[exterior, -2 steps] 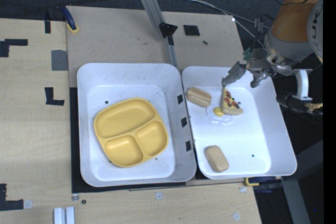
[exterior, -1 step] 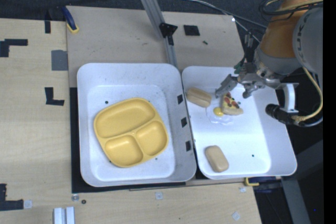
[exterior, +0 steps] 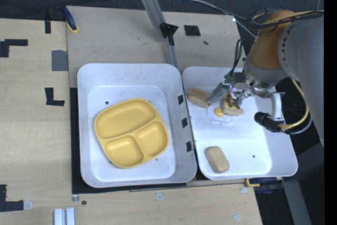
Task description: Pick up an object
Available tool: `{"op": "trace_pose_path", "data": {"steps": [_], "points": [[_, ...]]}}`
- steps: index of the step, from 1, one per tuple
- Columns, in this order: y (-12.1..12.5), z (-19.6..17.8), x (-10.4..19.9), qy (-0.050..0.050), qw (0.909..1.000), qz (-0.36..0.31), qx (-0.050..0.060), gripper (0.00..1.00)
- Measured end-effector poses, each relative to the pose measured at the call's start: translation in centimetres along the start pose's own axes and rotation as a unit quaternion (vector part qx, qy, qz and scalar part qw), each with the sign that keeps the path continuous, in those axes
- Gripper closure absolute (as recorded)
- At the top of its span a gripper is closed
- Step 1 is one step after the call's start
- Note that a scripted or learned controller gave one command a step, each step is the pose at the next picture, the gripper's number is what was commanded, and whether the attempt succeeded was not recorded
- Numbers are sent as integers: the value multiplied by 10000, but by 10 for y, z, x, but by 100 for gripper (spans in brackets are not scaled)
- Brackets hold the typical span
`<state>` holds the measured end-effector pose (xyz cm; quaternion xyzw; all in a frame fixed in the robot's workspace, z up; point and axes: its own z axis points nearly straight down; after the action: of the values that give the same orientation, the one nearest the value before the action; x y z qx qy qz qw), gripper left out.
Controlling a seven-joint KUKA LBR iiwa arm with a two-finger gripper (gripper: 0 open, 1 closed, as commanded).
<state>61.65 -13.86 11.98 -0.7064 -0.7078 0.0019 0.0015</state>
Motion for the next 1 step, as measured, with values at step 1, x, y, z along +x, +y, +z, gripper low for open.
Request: {"op": "trace_pose_path", "data": {"steps": [1], "points": [[5,28,-1,-25,10000,2,-95,0]]}}
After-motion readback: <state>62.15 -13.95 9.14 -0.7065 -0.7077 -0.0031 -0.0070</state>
